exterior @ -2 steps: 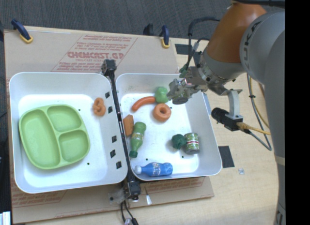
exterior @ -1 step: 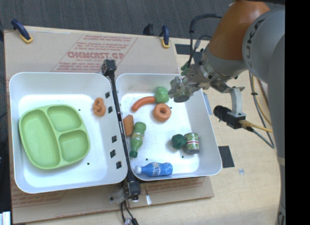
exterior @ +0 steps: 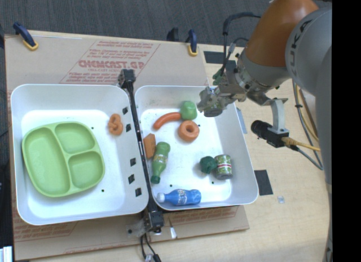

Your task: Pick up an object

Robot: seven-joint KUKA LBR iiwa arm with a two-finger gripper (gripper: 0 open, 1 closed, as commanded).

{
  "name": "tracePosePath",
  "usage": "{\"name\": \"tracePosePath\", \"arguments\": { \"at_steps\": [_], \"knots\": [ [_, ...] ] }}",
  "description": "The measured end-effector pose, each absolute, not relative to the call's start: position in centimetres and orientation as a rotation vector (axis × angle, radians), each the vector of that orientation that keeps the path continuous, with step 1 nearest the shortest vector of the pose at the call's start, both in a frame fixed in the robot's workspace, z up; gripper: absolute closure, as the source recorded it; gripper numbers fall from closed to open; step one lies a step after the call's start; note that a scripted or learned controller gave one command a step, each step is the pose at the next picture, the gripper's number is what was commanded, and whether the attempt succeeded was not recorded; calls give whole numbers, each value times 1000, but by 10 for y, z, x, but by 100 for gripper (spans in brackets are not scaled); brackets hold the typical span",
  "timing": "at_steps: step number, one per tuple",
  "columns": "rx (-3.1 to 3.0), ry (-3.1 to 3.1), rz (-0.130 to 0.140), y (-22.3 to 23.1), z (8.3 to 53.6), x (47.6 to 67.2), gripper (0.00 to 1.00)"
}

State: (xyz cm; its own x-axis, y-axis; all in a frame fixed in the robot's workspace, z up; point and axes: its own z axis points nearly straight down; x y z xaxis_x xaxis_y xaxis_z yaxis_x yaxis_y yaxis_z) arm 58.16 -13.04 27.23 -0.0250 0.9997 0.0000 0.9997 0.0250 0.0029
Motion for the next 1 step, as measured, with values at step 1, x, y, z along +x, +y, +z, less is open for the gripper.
{"name": "tracePosePath", "arguments": {
  "at_steps": [1],
  "knots": [
    [2216,2232,-4,-86,204,544,100]
  ]
}}
